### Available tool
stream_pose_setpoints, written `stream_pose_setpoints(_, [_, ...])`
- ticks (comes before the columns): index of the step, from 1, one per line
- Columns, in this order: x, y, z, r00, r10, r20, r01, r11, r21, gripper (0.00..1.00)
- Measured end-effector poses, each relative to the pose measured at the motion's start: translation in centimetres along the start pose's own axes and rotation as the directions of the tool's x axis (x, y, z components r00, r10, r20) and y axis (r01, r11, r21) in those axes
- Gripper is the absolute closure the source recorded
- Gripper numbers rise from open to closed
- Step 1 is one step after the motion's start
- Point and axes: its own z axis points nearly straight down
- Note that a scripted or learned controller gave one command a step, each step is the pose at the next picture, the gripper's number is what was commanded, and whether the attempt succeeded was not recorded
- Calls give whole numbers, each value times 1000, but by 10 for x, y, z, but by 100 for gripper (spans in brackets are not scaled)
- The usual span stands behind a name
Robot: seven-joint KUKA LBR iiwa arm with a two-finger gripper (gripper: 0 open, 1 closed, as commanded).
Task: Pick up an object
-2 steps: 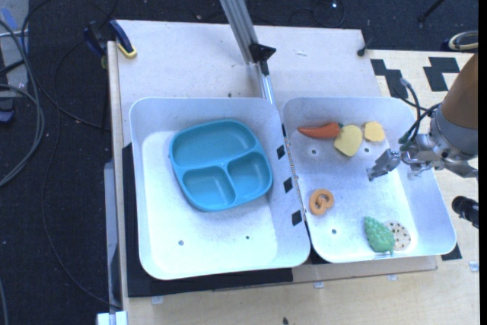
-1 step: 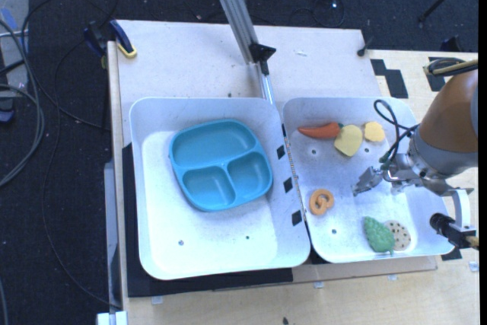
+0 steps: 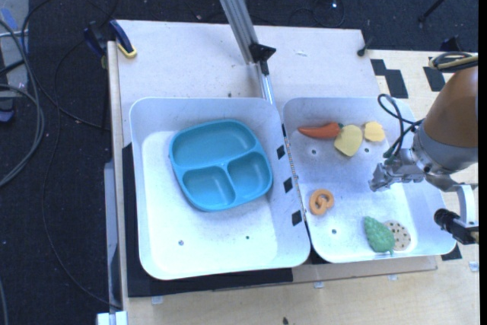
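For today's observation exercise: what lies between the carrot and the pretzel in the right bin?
In the camera view, bare white bin floor separates the carrot from the pretzel.

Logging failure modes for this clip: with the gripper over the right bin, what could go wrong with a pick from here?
The gripper hangs over bare bin floor, between the toys, so closing here would likely grab nothing. The green toy touches the speckled cookie, so a grab could drag both. The carrot and yellow piece crowd together too.
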Motion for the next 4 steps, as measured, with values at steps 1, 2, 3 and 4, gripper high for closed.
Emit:
stream_pose_setpoints(1, [5,3,-44,1000,-3,1,3,1000,-4,100])
stream_pose_setpoints(2, [-6,6,-93,1000,-2,3,2,1000,-5,100])
stream_pose_setpoints(3, [-6,8,-132,1000,-3,2,3,1000,-4,100])
stream_pose_setpoints(4, [44,-7,-130,1000,-7,-2,7,1000,2,100])
